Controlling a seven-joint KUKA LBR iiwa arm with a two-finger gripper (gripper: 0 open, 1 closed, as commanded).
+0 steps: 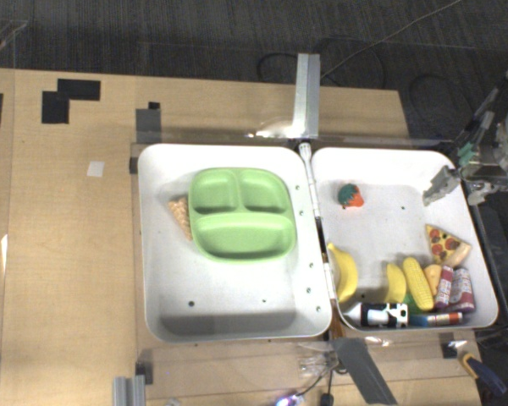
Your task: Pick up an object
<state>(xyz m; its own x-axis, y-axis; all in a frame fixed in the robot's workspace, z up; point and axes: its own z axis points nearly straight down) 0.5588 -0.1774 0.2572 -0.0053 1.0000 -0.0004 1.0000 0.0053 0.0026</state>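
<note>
You have a dark carpeted floor (152, 15) across the top, with black cables trailing over it. Below it lies the worktop (59, 252) — pale wood grain, with black squares marked near its upper left.

Left bin (161, 294): shallow, white, rounded corners. It carries a light green divided tray (240, 212), with two small compartments above one wide one. A tan, speckled item (180, 216) lies tucked against the tray's left edge, partly hidden.

Right bin (389, 227): same make, touching the left bin along a metal divider strip. Your candidates for picking are here:
- small red-and-green toy (350, 196), alone in the upper left part, well apart from the rest;
- pizza slice (446, 245), orange with dark spots, near the right wall;
- yellow banana (345, 271) against the left wall;
- second yellow fruit (395, 282) and a corn cob (419, 282), side by side near the lower edge;
- two reddish packets (455, 288) just right of the corn;
- black-and-white bottle (383, 315) lying along the bottom wall, with a marker (436, 318) beside it.

End effector (455, 178): over the right bin's upper right corner, above bare white floor, away from every item. You cannot tell from this angle whether it is released or clenched.
</note>
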